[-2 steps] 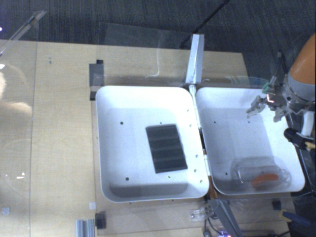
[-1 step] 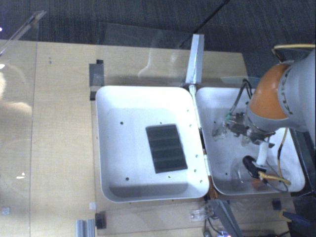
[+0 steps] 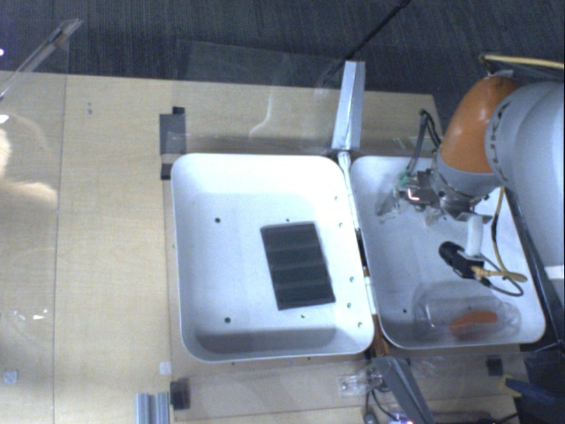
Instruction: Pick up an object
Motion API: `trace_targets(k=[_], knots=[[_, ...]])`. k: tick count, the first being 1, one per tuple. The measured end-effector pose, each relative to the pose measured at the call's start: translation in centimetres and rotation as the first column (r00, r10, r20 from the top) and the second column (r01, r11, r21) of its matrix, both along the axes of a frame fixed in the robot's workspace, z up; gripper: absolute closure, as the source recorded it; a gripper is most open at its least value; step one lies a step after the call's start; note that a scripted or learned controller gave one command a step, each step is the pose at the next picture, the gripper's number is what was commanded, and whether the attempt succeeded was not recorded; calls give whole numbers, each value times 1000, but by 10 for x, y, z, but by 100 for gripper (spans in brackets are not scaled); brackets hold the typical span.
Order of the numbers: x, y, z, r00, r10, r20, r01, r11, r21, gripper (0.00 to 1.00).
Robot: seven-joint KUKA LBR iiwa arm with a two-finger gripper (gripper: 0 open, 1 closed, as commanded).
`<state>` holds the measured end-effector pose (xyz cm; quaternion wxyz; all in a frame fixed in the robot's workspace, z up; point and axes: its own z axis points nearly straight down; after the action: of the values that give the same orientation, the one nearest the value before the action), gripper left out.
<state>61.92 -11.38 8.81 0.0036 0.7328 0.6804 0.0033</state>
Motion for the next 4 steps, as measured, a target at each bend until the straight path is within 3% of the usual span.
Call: trace_targets(k=[1,2,3,4], knots=[[-74,-67,114,996,-86,-3,86,996,-1,0],[-80,-66,93,992,128,-4,-128,992,-1,0],[-81,-11,2,986,166,4,-166,986,-3,0],[-25,-4,1,1000,-15,2,15,1000,0,0]])
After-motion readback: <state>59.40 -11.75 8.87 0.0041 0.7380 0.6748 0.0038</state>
